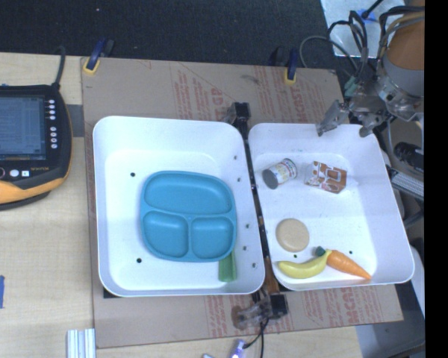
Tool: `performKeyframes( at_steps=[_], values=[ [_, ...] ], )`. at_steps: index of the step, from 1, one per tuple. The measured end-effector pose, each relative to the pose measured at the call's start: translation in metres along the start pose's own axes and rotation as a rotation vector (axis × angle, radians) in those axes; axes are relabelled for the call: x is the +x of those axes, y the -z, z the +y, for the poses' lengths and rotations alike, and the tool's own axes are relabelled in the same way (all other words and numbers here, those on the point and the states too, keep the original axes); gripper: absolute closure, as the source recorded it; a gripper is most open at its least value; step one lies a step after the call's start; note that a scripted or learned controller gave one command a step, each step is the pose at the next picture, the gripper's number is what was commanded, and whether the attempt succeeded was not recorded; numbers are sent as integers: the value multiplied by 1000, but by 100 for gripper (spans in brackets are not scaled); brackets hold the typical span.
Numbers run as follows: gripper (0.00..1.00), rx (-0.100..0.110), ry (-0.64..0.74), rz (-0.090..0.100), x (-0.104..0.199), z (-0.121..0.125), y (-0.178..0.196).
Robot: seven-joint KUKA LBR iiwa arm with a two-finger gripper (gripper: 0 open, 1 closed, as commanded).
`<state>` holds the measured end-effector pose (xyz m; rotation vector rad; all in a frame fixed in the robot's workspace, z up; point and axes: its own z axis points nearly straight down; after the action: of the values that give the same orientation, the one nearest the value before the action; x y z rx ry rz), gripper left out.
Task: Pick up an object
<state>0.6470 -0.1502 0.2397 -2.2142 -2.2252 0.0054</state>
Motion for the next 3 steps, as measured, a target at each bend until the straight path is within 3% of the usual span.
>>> performKeyframes(
  at_steps=[1,2,3],
  values=[
    [0,2,0,0,-9,-65,-91],
    [0,-22,-1,-4,-56,-16,-131],
    [0,-3,0,2,6,11,-96]
  ],
)
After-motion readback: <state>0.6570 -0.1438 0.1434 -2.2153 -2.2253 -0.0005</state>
